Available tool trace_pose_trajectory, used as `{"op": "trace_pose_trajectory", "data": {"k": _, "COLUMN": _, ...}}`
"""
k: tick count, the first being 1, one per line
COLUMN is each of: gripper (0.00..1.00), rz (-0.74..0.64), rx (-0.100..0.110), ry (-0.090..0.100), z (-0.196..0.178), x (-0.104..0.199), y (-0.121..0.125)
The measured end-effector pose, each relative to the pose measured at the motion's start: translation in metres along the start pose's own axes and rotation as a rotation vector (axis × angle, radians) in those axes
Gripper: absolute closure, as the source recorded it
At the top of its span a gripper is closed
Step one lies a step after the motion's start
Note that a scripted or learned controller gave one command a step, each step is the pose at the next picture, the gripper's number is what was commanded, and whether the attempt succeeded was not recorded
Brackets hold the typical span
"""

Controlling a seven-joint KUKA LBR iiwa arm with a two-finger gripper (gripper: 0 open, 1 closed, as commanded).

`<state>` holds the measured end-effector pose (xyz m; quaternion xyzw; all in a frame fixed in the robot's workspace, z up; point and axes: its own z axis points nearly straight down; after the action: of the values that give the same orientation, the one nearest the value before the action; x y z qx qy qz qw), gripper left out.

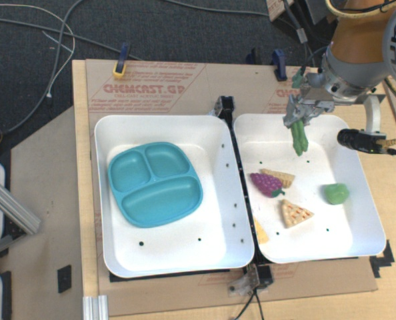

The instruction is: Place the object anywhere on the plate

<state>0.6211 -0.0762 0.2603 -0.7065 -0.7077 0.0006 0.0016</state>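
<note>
- Camera view: the gripper (pixel 302 117) hangs over the far part of the right bin (pixel 358 245), with a long green toy vegetable (pixel 298 139) dangling from between its fingers; the piece hangs upright with its lower end just above or at the bin floor, and which of the two cannot be told.
- The fingers are clenched on the upper end of that green piece, so the pick looks made.
- The teal divided plate (pixel 156 182) lies in the left bin (pixel 108 245), well apart from the gripper, and its three compartments bear nothing.
- Other toy foods lie on the right bin's floor: a purple bunch of grapes (pixel 267 183) touching a tan wedge (pixel 282 176), a pizza slice (pixel 295 214) nearer, a round green piece (pixel 336 193) to the right, and a small yellow piece (pixel 259 232) by the divider.
- Judged from this, the task stands about midway: the object is grasped, while the carry leftward across the divider and the release onto the plate are left to do.
</note>
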Motion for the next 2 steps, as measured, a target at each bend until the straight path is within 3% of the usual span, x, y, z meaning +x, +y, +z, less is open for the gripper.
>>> {"op": "trace_pose_trajectory", "data": {"k": 2, "gripper": 1.0, "rz": -0.001, "rx": 0.002, "ry": 0.0, "z": 0.004, "x": 0.088, "y": -0.061}}
